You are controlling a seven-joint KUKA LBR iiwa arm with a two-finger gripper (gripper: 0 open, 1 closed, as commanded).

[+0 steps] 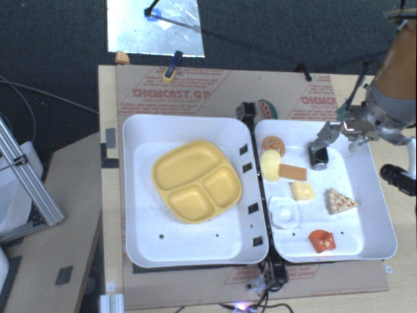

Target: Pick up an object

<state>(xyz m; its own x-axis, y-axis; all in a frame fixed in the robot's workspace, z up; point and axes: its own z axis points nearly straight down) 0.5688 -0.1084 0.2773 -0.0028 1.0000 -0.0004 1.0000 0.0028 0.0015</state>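
Note:
My gripper (318, 157) reaches in from the right and hangs low over the upper middle of the right bin (371, 175). Just left of it lie an orange-brown slab (292, 172), a pale yellow egg shape (270, 165) and a small brown ring pastry (273, 144). Below them are a yellow cheese cube (301, 191), a white cup (284, 212), a cake wedge (341, 202) and a red piece (322, 240). I see nothing held by the gripper, and it touches none of these objects.
The left bin (140, 175) holds a yellow divided plate (197, 180). A black hinge strip (255, 175) runs between the bins. The arm's grey body and orange band (394, 77) stand over the right bin's far right corner.

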